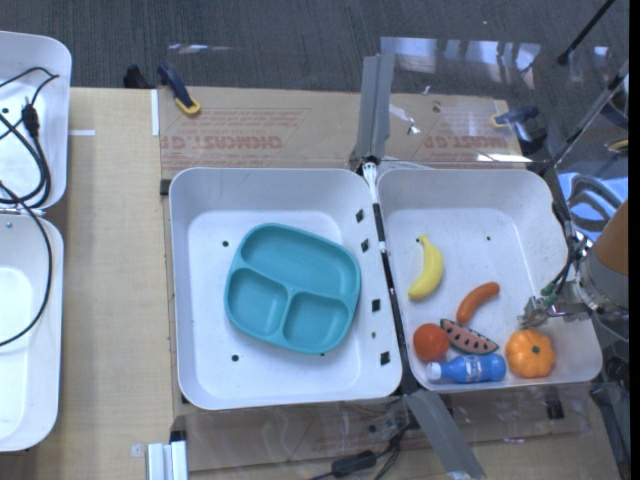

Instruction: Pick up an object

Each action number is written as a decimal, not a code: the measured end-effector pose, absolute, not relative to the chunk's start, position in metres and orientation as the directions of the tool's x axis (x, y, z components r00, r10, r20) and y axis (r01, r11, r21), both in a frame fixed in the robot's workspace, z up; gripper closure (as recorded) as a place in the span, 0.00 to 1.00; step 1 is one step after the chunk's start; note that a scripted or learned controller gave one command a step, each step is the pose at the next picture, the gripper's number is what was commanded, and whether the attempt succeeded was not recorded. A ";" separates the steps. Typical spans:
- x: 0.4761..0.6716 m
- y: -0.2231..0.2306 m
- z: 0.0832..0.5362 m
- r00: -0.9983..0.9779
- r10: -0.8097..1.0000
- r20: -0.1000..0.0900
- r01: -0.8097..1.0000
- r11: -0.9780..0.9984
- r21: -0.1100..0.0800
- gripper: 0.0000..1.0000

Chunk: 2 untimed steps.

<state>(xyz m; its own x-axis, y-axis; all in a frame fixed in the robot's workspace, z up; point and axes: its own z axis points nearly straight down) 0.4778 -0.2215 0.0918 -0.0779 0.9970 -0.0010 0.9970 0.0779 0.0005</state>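
The small orange pumpkin (530, 354) sits in the near right corner of the right bin (455, 200), and it is the likeliest thing to be picked, since the pincer (541, 309) hangs just above and slightly left of it, close to the bin's right wall. The pumpkin is round, so no long axis governs the approach; the coming move would be a short drop toward the near edge. How wide the pincer stands cannot be told from this view, and nothing can be seen held in it. Beside the pumpkin, to its left, lies one blue and white bottle (468, 370) on its side, its length running left to right. Above that are one watermelon slice (468, 337), one red tomato (431, 341) and one orange sausage (478, 301) lying on a slant. One yellow banana (427, 268) lies farther back, nearly upright in the view. That makes six things in this bin. The left bin (200, 298) holds one teal divided plate (292, 288) with three compartments. Both bins rest on the cardboard-covered surface (260, 128).
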 end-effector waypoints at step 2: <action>0.477 -0.222 0.092 0.185 0.983 -0.001 0.983 -0.185 0.000 0.00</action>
